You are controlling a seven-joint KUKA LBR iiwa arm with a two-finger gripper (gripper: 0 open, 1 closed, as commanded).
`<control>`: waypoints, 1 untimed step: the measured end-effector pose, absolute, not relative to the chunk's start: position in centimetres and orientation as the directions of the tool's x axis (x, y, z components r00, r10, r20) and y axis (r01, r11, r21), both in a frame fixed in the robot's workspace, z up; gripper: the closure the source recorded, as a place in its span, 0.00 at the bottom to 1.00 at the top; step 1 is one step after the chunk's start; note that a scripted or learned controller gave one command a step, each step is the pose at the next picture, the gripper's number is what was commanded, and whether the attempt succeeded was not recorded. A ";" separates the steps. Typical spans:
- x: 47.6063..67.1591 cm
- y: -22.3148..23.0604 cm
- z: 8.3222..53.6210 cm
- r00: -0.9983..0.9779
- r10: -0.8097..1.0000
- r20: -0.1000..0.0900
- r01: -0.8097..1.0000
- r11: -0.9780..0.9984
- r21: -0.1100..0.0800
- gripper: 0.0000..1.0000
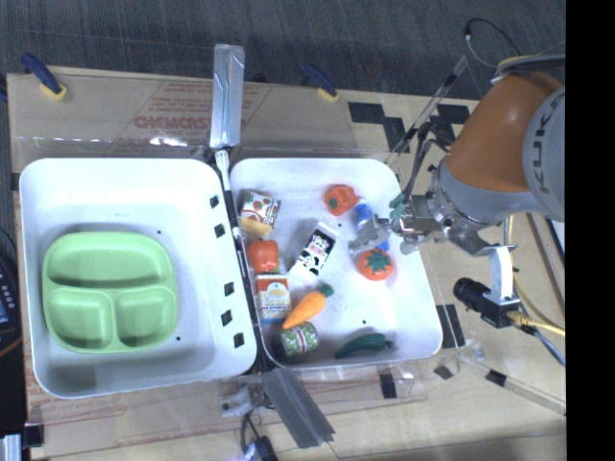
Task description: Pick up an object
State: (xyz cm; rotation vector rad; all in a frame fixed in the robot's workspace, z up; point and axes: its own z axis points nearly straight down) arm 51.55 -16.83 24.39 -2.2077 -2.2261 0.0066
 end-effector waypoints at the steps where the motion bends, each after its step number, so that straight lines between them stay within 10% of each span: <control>1: 55.5 -9.8 14.7 -0.167 0.986 0.003 0.986 0.167 -0.010 0.00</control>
